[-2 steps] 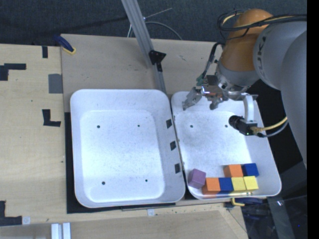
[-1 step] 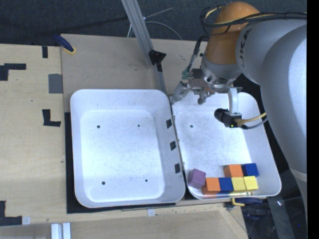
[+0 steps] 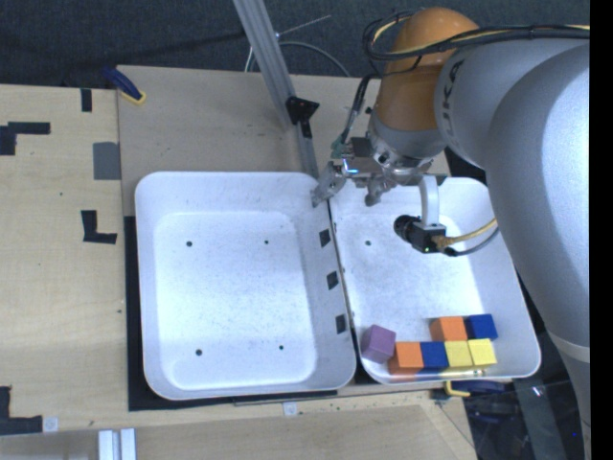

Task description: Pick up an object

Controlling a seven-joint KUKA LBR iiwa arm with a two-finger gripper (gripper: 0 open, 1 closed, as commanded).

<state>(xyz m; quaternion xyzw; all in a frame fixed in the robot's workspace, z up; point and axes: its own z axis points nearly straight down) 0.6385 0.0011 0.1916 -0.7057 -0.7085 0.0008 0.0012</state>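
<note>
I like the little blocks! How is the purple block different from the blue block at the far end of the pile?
The purple block sits at the pile's left end, turned at an angle; the blue block is at the right end, lined up squarely with its neighbours. The purple one looks paler, the blue one strong and bright. Both are small cubes in the right bin, near its front edge.

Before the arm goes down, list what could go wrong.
The blocks sit packed together in the right bin's near corner, touching, so the pincer may lack finger room or drag neighbours. The pincer hangs over the bins' shared rim, far from them; a straight descent would likely hit the rim.
</note>
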